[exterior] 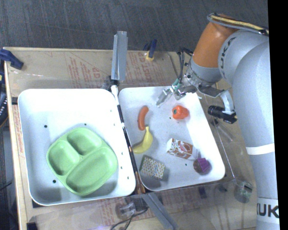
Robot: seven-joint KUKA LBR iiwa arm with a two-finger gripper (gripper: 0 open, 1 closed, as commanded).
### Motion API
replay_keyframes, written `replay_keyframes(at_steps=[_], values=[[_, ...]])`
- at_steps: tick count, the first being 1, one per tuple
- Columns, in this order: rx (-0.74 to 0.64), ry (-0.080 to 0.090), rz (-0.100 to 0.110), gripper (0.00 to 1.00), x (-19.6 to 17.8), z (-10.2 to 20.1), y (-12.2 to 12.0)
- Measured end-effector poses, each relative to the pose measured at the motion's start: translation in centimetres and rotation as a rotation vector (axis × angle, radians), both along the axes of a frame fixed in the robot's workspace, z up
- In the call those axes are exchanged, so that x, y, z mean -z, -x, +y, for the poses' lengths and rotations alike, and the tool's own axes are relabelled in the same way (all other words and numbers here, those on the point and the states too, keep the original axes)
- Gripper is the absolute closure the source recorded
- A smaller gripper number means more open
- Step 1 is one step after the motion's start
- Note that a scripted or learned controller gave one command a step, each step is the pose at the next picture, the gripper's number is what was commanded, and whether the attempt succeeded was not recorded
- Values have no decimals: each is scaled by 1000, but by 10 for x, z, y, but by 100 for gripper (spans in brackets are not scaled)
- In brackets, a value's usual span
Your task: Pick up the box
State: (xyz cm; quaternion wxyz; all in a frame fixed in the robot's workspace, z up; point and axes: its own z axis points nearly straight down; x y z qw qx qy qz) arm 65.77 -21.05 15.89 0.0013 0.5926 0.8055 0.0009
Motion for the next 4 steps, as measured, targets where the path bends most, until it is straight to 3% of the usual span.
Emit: replay_keyframes(at_steps=[1, 2, 3, 4], values=[[-58, 0, 5, 0, 68, 88, 47], [-62, 2, 5, 100, 57, 88, 47], [190, 0, 4, 100, -33, 129, 1], [-296, 0, 6, 100, -41, 173, 55]])
